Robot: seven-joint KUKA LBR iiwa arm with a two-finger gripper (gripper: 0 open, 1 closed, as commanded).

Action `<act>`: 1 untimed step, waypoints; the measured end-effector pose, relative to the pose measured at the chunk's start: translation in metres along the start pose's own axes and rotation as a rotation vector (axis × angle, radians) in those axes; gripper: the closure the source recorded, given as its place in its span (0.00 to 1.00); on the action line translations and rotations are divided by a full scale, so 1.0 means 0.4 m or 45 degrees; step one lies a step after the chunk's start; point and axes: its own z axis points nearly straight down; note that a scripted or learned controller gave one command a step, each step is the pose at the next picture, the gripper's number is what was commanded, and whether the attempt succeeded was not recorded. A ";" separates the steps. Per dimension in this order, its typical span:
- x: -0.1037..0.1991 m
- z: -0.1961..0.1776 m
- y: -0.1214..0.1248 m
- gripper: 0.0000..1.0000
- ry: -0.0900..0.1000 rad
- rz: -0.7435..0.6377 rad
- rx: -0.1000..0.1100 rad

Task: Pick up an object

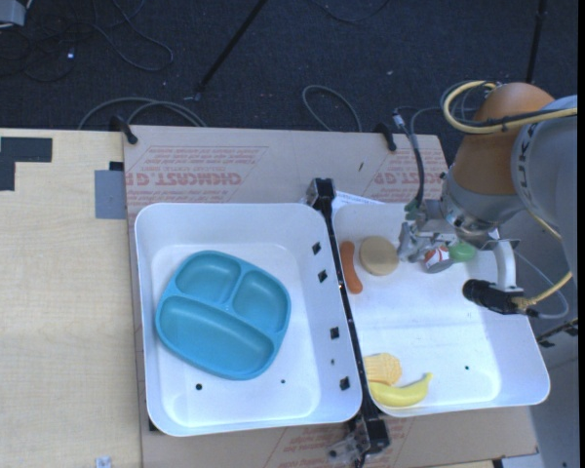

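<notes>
My gripper point(425, 246) is low over the back of the right bin point(507, 359), just right of a tan round piece point(378, 255). A small red and white object point(436, 257) lies right at the gripper's tip, with a green piece point(460, 253) beside it. Whether the gripper holds either one is unclear from this angle. An orange sausage-shaped toy point(351, 266) lies along the divider. A yellow banana point(404, 391) and an orange-yellow round slice point(382, 367) sit in the near left corner of that bin.
The left bin point(166, 232) holds a blue divided plate point(222, 312). A black divider point(333, 300) separates the bins. A black part of the arm point(492, 295) hangs over the right bin's right side. Cardboard lies under the bins.
</notes>
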 end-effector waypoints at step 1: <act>-0.001 -0.133 0.002 1.00 -0.001 0.000 -0.002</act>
